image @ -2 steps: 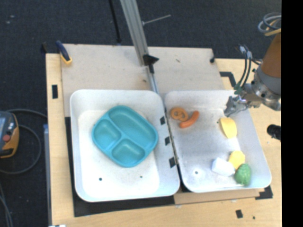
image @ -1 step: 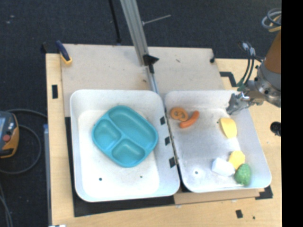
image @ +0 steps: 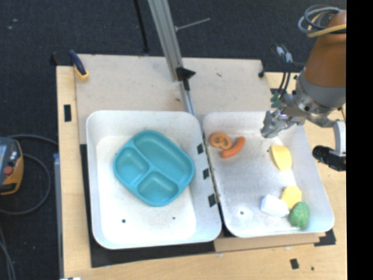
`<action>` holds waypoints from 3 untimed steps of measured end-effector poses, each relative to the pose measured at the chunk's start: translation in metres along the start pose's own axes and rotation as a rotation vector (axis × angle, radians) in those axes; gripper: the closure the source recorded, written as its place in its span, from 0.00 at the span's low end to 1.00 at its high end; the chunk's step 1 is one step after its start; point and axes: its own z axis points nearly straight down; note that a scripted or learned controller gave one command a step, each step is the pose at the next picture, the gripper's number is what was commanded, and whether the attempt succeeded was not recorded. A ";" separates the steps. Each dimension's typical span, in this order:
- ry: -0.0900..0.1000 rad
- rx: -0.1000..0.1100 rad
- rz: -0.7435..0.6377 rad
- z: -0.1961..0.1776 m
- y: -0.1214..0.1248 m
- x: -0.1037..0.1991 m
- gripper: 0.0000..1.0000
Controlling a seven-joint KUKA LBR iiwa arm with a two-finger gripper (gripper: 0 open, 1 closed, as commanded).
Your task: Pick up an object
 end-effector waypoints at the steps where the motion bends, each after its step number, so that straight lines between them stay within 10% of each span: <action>1: 0.002 0.002 -0.001 0.000 0.008 0.059 1.00; 3: 0.001 0.003 0.000 0.014 0.014 0.164 1.00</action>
